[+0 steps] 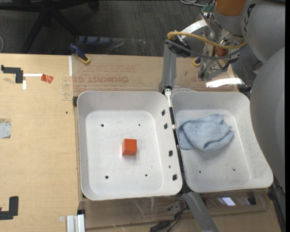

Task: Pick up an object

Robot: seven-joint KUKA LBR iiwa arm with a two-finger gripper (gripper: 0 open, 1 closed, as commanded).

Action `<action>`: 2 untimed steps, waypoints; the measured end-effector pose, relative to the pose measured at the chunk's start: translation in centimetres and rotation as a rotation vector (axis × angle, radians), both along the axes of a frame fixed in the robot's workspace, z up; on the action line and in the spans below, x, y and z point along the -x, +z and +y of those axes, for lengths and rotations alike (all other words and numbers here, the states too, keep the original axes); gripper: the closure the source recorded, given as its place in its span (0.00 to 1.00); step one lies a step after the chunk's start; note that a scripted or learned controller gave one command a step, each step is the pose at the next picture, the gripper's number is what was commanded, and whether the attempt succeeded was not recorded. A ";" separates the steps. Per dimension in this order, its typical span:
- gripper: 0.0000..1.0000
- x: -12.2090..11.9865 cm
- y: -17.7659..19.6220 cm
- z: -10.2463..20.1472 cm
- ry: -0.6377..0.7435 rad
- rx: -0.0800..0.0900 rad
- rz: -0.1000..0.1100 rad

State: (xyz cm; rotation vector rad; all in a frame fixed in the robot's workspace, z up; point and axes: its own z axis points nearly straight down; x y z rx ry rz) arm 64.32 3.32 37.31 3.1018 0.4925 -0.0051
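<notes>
A small orange-red cube (129, 147) lies near the middle of the left bin (90, 136). A crumpled light blue-grey cloth (206, 132) rests in the upper left part of the right bin (247, 149). My gripper (209, 72) hangs beyond the far rim of the right bin, well above and behind the cloth, under the orange-banded wrist (230, 7) with its cables. Nothing shows between its fingers.
Both bins sit side by side on a brown cardboard sheet (118, 74). A black divider with clips (171, 131) runs between them. The arm's grey body (272, 90) covers the right side. The wooden bench (31, 136) lies to the left.
</notes>
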 end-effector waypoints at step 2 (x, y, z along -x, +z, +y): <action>0.00 4.0 6.3 5.3 -0.104 0.001 -0.001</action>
